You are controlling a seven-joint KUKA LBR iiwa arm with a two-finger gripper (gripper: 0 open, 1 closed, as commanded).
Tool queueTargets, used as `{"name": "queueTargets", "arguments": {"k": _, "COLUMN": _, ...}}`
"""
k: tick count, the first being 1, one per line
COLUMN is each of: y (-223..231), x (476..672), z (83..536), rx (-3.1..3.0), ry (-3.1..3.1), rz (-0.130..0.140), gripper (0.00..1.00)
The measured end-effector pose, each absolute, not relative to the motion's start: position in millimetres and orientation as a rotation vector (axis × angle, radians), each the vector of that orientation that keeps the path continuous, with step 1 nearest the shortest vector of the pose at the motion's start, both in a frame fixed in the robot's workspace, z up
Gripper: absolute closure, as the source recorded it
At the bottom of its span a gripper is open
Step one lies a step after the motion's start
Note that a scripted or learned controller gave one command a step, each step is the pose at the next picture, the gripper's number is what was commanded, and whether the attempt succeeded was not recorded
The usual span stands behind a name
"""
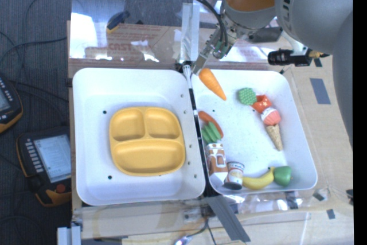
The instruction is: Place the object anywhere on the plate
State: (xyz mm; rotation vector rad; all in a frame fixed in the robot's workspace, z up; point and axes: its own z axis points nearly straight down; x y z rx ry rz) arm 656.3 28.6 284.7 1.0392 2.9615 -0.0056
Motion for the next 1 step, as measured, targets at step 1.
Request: {"name": "queueTargets", "arguments": {"k": 1, "y": 89.5, "x": 638.7, "z": 202.3, "rx": 1.039, "ry": 2.966, "rz": -0.003, "gripper": 1.00}}
